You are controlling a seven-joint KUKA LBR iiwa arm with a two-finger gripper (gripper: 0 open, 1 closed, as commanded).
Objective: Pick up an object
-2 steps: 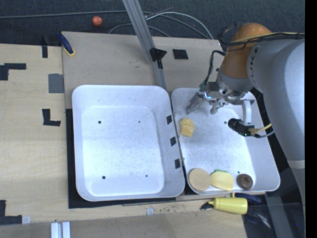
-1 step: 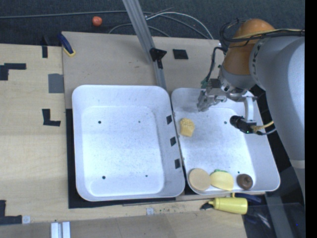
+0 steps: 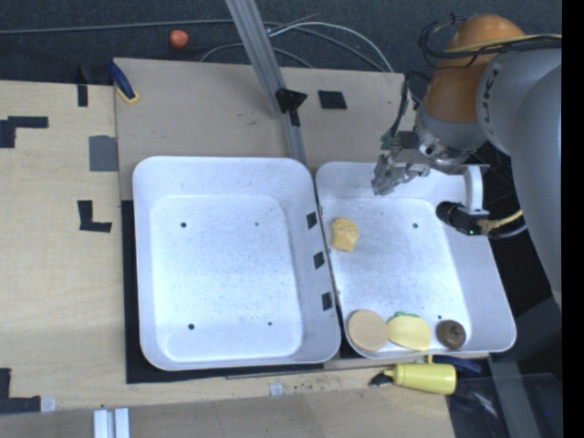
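I can read no brand, label or writing anywhere from my feed. The grey arm with its orange band comes in from the right and is cut off at the frame edge. Its gripper hangs over the far rim area of the right-hand shallow white bin. The fingers are small and dark against the bin wall; I cannot tell how far apart they are, and I see nothing between them.

In that bin, a small pale yellow crumbly lump lies near the left wall, apart from the gripper. Along the near rim sit a tan round disc, a yellow rounded object just beside it, and a small brown round object; what these are is hard to make out. A yellow cylindrical piece lies just outside the near rim on the surface. The left-hand white bin sits alongside.
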